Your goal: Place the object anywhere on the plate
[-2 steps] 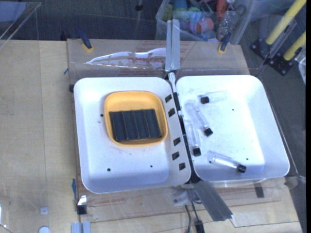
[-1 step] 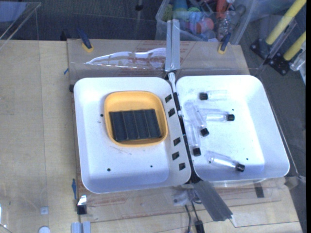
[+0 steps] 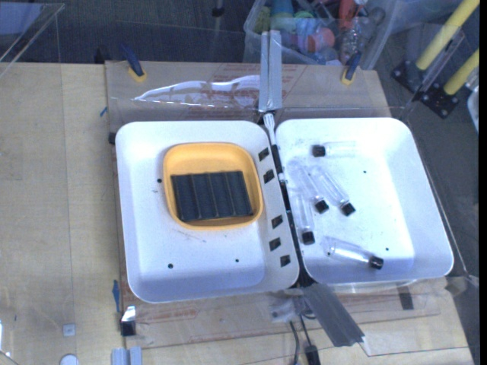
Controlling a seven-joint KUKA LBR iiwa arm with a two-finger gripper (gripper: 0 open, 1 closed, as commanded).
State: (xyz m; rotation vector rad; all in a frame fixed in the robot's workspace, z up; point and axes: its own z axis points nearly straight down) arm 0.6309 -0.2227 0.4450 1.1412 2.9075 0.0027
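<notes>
clear vials [image 3: 329,196] in rt bin [image 3: 426,204], yellow plate [image 3: 176,162] in left bin [image 3: 137,226]

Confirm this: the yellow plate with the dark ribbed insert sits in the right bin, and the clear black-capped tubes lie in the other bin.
Wrong bin. The camera view shows the yellow plate with the dark ribbed insert in the left white bin; the clear black-capped tubes lie in the right white bin.

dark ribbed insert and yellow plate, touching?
Touching. The camera view shows the dark ribbed insert lying flat inside the yellow plate, with no gap under it.
</notes>
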